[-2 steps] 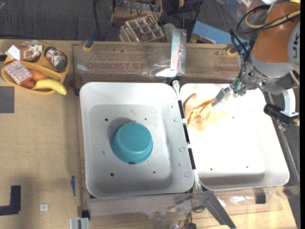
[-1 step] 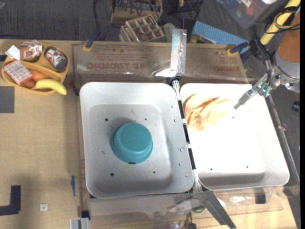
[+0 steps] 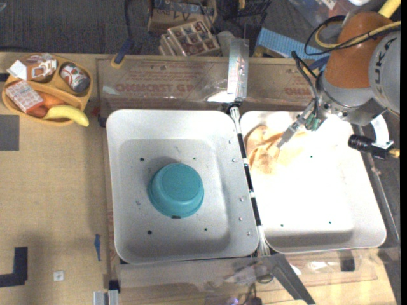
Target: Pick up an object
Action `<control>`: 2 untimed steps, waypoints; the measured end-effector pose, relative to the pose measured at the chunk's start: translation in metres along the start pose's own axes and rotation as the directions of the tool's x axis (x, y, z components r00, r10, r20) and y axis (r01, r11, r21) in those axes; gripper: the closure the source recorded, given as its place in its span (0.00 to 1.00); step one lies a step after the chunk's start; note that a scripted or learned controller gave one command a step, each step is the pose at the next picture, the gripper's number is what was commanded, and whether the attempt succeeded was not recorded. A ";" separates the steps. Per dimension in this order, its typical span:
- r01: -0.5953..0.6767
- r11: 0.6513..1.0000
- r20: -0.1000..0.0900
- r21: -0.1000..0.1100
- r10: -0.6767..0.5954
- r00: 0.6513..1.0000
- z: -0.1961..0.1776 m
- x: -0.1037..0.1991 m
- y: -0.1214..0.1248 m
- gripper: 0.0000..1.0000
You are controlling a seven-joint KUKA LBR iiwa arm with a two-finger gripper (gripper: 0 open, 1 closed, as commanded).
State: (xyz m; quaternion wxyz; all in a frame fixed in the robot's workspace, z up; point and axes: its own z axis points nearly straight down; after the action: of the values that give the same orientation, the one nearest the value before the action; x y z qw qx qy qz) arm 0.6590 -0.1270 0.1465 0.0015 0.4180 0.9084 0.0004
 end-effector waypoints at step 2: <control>-0.303 0.953 -0.005 0.002 0.303 0.953 0.057 0.001 0.013 0.00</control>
State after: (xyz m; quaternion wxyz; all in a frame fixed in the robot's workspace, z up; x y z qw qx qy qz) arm 0.6682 -0.1174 0.0892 -0.0013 0.5524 0.8336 0.0010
